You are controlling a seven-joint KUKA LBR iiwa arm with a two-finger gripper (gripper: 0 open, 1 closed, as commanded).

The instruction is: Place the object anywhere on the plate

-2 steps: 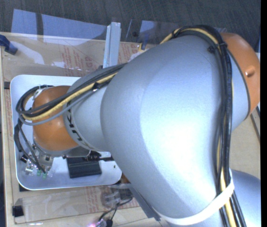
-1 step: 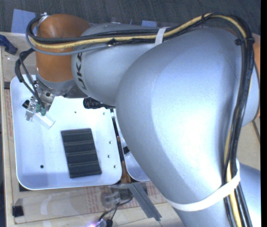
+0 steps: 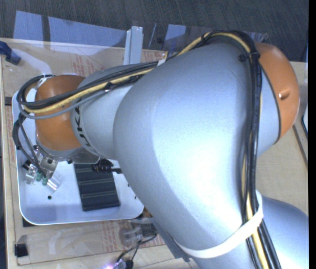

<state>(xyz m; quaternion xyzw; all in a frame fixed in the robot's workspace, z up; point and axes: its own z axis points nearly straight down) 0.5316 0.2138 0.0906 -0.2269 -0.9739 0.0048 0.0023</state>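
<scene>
Gripper (image 3: 39,174) hovered low in left bin (image 3: 68,213); open/closed — couldn't tell. Dark ribbed slab (image 3: 96,186) beside it: prob. stiff, light; grab across narrow sides.

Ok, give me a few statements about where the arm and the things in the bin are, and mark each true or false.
1. The arm reaches over the left bin. True.
2. A dark ribbed block lies on the bin floor. True.
3. The dark ribbed block sits outside the bin on the wooden bench. False: it lies inside the bin.
4. The tool is at the bin's right end. False: it is near the left side.
5. The orange band sits right above the tool. True.
</scene>
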